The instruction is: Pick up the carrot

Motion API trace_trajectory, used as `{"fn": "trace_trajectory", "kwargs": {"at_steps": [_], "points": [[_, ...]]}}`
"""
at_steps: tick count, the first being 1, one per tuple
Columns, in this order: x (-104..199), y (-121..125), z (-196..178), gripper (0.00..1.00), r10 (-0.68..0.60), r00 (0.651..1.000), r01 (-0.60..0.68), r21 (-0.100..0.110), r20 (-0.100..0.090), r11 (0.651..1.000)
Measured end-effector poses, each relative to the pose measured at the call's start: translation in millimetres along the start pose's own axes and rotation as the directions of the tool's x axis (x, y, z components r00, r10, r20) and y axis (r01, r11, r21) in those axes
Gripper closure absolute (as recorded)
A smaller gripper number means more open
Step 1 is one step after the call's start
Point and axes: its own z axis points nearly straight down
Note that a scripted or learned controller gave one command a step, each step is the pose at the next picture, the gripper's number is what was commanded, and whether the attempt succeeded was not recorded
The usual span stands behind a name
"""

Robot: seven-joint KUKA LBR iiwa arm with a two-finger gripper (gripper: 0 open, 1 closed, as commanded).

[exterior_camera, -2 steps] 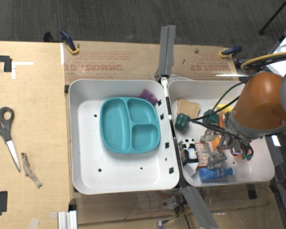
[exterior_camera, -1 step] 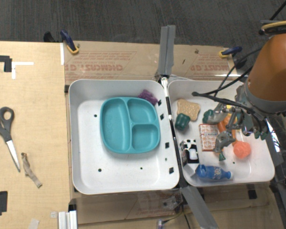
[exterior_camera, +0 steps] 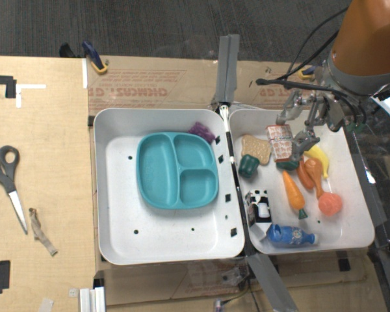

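A carrot [exterior_camera: 294,192] with a green top lies in the right bin [exterior_camera: 359,233], pointing towards the front. A second, smaller orange carrot [exterior_camera: 310,174] lies just to its right. My gripper [exterior_camera: 297,130] hangs over the back of that bin, above and slightly behind the carrots' green ends. Its fingers [exterior_camera: 305,140] are open with nothing between them. The arm's orange band [exterior_camera: 367,25] shows at the top right.
The right bin also holds a red-and-white packet [exterior_camera: 279,142], a cracker [exterior_camera: 255,148], a green pepper [exterior_camera: 248,166], a yellow banana [exterior_camera: 319,158], an orange ball [exterior_camera: 330,204], a blue bottle [exterior_camera: 290,236] and a black-and-white item [exterior_camera: 260,207]. The left bin has a teal divided plate [exterior_camera: 179,169] and a purple item [exterior_camera: 202,132].
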Motion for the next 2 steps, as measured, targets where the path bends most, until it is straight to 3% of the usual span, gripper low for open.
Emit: {"fn": "trace_trajectory", "kwargs": {"at_steps": [1, 2], "points": [[95.6, -61.3, 136.3, 1.0, 0.055, 0.998, -0.055, -0.001, -0.004, 0.998], [83.7, -56.1, 30.8, 1.0, -0.374, 0.928, 0.374, -0.001, 0.0, 0.928]]}}
